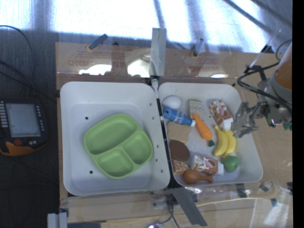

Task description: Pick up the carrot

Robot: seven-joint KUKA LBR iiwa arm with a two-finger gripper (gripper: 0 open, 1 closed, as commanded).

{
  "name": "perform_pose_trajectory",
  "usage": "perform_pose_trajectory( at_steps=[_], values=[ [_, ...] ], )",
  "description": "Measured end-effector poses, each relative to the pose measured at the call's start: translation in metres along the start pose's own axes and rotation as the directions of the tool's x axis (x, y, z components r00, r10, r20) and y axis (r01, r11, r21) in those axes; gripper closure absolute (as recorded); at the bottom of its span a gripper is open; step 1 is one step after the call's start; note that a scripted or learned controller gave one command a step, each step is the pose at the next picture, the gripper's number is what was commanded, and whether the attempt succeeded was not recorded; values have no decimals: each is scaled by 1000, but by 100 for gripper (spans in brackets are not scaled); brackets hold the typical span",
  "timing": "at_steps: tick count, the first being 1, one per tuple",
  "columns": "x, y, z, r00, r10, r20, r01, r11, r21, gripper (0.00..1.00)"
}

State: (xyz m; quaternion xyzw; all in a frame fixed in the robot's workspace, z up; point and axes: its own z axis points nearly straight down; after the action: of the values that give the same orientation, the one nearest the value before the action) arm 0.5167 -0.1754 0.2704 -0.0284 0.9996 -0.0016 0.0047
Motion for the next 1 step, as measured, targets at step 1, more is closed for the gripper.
perform_pose_trajectory(
  at_steps=[1],
  values=[
    [-13, -50, -109, 1000, 30, 3, -30, 1000, 2, 100]
  ],
)
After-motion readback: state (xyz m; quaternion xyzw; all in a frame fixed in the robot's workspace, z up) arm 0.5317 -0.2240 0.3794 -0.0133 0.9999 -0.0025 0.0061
